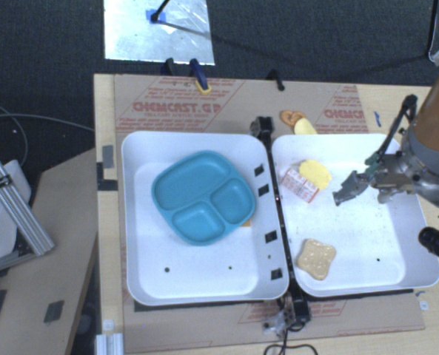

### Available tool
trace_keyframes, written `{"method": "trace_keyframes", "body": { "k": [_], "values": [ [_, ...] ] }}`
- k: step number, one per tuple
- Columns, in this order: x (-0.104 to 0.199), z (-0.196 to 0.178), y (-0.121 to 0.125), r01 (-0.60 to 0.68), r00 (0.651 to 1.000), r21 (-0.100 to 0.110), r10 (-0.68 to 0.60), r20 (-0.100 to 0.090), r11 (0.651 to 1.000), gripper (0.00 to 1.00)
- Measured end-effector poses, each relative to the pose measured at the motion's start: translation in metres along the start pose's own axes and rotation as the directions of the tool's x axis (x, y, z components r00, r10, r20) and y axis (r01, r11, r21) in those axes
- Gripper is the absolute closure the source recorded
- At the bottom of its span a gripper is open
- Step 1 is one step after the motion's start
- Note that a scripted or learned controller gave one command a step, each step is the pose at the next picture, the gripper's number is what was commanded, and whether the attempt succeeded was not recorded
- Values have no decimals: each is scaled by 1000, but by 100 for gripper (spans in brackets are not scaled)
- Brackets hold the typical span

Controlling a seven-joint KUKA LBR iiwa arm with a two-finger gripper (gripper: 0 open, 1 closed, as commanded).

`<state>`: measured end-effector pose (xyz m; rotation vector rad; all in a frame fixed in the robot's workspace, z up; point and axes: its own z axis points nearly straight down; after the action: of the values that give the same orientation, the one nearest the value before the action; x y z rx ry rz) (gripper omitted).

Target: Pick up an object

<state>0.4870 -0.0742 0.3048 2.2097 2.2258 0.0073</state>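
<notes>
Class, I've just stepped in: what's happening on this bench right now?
A grey robot arm reaches in from the right over the right bin, its claw poised above the bin floor with nothing in it. Nearby lie a yellow item on a red-and-white packet, and a cracker further forward. The left bin holds a blue divided plate.
</notes>
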Motion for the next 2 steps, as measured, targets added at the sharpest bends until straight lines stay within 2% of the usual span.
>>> {"method": "trace_keyframes", "body": {
  "k": [1, 2],
  "values": [
    [78, -2, 1, 3, 1000, 3, -3, -2, 1000, 0],
    [123, -58, 1, 1, 1000, 0, -1, -2, 1000, 0]
  ]
}}
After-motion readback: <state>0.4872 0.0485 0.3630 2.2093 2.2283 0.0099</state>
